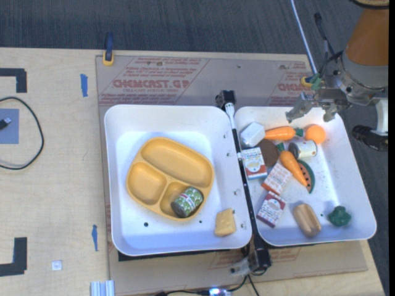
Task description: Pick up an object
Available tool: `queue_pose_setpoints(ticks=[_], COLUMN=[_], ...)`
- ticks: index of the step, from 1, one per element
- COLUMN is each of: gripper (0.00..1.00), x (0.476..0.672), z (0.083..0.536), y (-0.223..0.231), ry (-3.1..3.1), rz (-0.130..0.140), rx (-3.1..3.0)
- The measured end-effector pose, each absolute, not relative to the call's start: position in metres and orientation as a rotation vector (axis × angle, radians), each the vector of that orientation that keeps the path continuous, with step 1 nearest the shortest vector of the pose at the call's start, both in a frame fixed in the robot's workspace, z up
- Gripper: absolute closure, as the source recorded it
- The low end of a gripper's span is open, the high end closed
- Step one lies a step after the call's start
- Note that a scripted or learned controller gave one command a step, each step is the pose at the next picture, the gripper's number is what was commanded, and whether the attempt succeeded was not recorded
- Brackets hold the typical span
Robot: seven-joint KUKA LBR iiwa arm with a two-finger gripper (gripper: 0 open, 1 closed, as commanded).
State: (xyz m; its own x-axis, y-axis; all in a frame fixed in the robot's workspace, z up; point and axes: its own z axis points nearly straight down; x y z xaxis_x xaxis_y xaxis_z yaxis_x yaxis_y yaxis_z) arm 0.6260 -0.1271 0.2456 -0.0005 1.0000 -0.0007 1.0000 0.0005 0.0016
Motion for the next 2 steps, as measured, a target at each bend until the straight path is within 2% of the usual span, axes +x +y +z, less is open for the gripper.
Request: queue_pose_setpoints(ticks=[1, 2], gripper=[0.0, 1.0], x=[0.624, 0.625], z=[0.096, 0.107], y=[-0.133, -0.133], ry=[2.22, 2.217], rz=[0.002, 0.007], rx=[2.22, 2.22])
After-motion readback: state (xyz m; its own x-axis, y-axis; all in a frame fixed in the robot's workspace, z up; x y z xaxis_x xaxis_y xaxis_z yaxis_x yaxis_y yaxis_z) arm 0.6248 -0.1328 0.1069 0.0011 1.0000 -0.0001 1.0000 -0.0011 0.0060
